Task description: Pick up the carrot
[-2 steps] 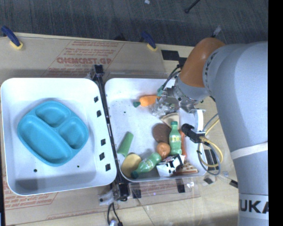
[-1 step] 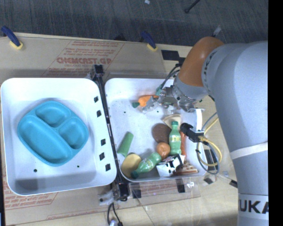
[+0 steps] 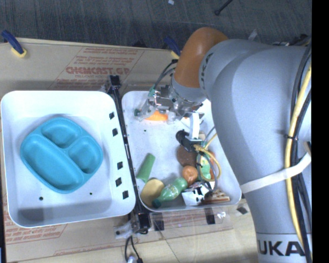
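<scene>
1. Reaching in from the right, the grey KUKA arm point(image 3: 252, 125) covers much of the right bin's right side, its orange band point(image 3: 200, 51) over that bin's far edge.
2. A cardboard sheet point(image 3: 93, 62) lies under both bins, held by a blue clamp point(image 3: 13, 43) at its far left corner.
3. In the left bin point(image 3: 13, 201) sits a blue divided plate point(image 3: 60, 153), towards the left wall.
4. A pile of toy food lies along the near edge of the right bin point(image 3: 153, 141): a green cylinder point(image 3: 146, 167) lying tilted near the left wall, a yellowish round piece point(image 3: 152, 190) at the near left corner, a green piece point(image 3: 172, 190) just beside it, and brown and orange rounded pieces point(image 3: 187, 164) by the right wall.
5. The gripper point(image 3: 167, 104) is low over the far edge of the right bin; whether its fingers are spread or closed cannot be told.
6. The carrot point(image 3: 158, 115), a small orange piece, lies on the bin floor at the far edge, right at the gripper; contact cannot be told.
</scene>
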Available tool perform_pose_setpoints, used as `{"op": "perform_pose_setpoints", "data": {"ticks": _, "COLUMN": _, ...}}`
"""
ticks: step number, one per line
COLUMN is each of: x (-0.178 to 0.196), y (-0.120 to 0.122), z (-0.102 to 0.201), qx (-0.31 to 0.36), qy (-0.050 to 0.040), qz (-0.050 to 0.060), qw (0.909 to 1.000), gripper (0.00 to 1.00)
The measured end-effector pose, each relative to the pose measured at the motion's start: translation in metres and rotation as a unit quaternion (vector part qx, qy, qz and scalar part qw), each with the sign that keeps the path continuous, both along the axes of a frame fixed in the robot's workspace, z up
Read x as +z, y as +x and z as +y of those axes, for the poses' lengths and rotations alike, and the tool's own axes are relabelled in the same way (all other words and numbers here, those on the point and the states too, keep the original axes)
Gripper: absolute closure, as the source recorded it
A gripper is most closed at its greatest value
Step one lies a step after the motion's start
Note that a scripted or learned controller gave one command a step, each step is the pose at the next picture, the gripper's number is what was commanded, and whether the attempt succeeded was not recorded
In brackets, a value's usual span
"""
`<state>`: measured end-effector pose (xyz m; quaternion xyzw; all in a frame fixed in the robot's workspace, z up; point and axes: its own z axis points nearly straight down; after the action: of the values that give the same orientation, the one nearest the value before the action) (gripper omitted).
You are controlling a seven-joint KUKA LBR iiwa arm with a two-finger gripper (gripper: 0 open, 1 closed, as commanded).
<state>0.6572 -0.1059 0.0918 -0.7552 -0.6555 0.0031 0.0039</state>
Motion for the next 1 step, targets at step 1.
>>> {"op": "perform_pose_setpoints", "data": {"ticks": 1, "x": -0.0008, "y": -0.0031, "z": -0.0547, "qx": -0.134, "qy": -0.0013, "qz": 0.006, "qw": 0.991, "gripper": 0.0}}
